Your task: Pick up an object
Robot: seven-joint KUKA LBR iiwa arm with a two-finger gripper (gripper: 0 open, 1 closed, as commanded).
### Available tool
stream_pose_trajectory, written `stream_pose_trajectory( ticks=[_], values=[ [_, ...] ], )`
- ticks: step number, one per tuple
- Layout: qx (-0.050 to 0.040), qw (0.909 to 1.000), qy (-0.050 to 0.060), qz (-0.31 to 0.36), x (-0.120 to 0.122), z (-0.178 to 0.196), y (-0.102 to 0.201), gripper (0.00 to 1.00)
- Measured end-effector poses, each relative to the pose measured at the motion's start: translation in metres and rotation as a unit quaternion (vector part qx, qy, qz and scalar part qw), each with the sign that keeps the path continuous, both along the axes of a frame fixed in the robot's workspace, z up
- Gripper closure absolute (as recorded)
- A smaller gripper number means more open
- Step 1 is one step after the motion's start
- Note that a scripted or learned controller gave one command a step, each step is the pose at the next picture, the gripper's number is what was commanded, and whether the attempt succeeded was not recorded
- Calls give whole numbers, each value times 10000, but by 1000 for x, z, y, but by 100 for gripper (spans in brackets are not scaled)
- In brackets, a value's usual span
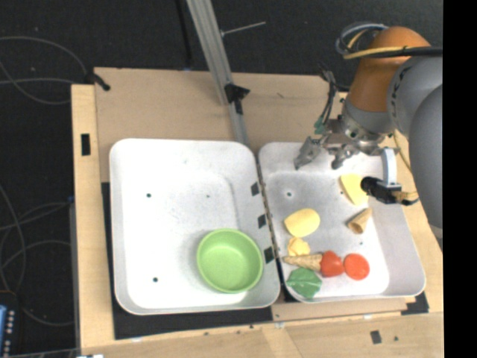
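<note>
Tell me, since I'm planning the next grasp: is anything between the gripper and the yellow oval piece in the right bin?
Nothing visible: bare bin floor lies between the gripper and the yellow oval piece.

Green bowl (229, 259); white bins (149, 162) — red tomatoes (356, 266); yellow wedge (352, 188)

Arm (402, 73) cut off at right edge; we lose its upper part there. Gripper (322, 154) fingers too small, blurred for us to read gap. Yellow wedge (352, 188) partly hidden behind black fitting (381, 191). Small yellow piece (298, 246) overlapped by cone (304, 260); we cannot identify it.
</note>
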State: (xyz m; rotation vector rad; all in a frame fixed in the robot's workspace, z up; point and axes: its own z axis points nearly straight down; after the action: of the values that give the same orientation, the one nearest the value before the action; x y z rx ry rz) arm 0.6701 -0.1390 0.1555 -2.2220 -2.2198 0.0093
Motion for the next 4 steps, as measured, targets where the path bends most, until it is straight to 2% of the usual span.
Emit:
stream_pose_trajectory(
  ticks=[1,2,4],
  values=[
    [2,10000,2,-6,-1,-53,-2,0],
    [-9,10000,-37,2,1,-38,-3,100],
    [15,10000,-65,16,2,82,-1,100]
  ],
)
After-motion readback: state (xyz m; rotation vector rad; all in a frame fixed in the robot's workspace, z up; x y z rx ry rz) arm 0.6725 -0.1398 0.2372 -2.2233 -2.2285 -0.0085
